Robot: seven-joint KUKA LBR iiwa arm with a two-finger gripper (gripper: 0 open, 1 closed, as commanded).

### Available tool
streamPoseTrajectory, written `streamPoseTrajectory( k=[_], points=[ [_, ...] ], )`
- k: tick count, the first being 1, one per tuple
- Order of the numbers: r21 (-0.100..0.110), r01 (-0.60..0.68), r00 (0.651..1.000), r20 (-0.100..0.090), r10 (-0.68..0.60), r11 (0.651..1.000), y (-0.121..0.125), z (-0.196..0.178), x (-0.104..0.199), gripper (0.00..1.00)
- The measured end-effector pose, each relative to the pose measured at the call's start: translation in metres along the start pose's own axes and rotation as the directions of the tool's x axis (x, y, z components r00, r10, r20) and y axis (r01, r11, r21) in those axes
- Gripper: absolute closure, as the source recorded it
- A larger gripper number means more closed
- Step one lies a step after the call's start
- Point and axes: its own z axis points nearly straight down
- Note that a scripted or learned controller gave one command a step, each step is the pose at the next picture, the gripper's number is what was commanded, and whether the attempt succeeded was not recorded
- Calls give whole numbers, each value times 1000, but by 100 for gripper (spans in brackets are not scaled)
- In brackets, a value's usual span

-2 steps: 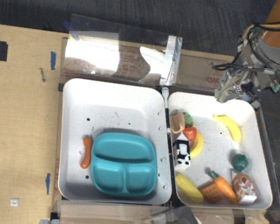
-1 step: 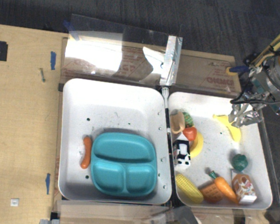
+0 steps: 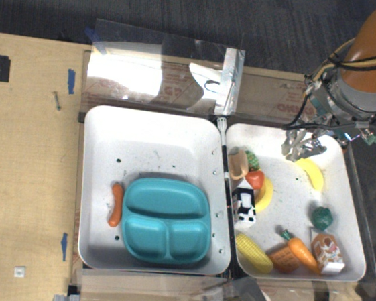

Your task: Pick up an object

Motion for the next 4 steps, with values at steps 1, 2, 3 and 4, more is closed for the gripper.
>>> streamPoseTrajectory(
  k=[1, 2, 3, 4],
  points=[
    [5, 40, 999, 3, -40, 999, -9, -20, -33, 100],
    [6, 43, 999, 5, -43, 999, -1, -45, -38, 100],
    [3, 212, 977, -2, -212, 977, -7, -34, 32, 100],
    [0, 421, 907, -3, -421, 907, 1, -20, 59, 100]
  ],
)
